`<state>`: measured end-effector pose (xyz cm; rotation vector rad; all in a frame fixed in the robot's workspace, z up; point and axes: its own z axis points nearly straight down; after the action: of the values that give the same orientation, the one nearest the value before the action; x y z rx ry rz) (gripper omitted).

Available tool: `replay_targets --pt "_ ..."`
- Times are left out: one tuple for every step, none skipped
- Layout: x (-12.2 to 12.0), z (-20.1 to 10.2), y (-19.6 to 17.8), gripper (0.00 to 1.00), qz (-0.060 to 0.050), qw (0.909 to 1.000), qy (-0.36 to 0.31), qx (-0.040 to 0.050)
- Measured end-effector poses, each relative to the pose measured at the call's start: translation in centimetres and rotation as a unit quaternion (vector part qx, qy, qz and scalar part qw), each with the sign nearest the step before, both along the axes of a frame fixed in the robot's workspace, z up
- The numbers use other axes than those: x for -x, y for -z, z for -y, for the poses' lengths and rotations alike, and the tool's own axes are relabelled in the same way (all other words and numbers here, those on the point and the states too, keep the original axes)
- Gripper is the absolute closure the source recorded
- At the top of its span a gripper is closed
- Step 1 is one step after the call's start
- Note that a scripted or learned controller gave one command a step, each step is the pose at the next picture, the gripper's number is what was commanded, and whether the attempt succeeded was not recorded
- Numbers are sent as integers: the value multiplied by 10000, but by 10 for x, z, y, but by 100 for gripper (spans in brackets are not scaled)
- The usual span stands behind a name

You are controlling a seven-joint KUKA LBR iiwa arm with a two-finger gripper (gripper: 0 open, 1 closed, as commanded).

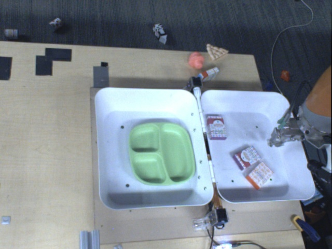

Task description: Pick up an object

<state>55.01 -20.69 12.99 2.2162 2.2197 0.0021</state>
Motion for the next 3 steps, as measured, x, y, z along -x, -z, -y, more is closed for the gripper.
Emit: replay_targets --pt "0 -1 0 0 -1 10000 -4 -7" --pt "38 -27 39 0 94 10000 5 25" --pt "36 -29 27 100 105 9999 -5 -7"
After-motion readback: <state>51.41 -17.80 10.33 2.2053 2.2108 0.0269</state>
